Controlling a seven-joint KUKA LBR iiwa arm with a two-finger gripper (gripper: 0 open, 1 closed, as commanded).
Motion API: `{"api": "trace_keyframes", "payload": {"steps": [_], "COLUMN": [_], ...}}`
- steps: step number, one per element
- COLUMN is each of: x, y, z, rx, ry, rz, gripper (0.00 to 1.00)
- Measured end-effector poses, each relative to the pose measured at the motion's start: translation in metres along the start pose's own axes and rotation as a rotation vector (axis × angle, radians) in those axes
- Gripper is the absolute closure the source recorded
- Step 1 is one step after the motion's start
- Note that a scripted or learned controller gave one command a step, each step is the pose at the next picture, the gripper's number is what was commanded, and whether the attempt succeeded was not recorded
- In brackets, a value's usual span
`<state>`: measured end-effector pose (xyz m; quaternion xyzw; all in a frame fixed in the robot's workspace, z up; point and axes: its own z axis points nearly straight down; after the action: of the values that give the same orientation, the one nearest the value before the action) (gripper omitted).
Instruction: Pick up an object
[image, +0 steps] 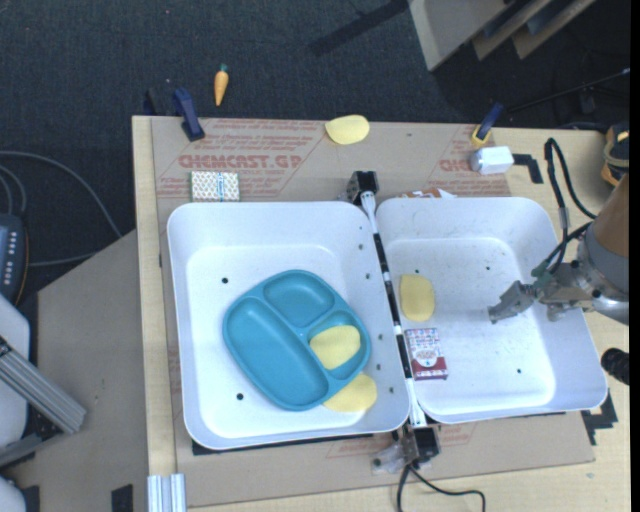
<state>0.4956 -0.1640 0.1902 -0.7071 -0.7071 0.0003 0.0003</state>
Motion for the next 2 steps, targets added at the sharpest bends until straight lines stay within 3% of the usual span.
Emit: {"api": "trace_keyframes", "payload": {"steps": [1,2], "x": [0.070,0.046], "y": [-0.002,0.080], "z": [0.093,0.104], "rx": [-0.002,-0.004], "ry": [0.002,-0.001], "rz": [-0.001,0.000], "gripper": [0.00,0.00]}}
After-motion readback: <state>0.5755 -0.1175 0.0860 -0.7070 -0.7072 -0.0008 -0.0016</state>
